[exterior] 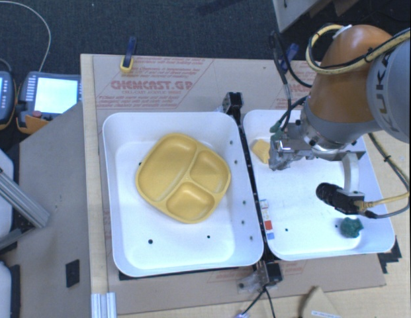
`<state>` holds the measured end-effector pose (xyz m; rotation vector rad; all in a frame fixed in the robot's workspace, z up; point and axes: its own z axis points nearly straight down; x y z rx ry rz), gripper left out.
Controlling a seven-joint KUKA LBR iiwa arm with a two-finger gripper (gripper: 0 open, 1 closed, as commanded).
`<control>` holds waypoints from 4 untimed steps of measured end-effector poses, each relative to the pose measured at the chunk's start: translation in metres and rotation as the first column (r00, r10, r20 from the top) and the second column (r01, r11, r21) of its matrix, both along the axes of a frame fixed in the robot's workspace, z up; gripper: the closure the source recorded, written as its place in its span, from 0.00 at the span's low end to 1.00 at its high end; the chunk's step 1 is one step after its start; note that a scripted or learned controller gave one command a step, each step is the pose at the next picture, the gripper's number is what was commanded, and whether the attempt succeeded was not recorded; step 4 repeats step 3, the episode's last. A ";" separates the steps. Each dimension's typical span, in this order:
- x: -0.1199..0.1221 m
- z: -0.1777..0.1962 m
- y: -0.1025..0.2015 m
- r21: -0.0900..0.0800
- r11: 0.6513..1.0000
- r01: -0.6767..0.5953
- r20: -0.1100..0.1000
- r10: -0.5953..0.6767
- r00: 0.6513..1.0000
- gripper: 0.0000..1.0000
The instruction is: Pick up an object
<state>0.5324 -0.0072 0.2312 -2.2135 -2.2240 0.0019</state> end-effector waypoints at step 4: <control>-0.007 0.003 0.092 -0.001 1.000 0.004 0.002 -0.004 1.000 0.00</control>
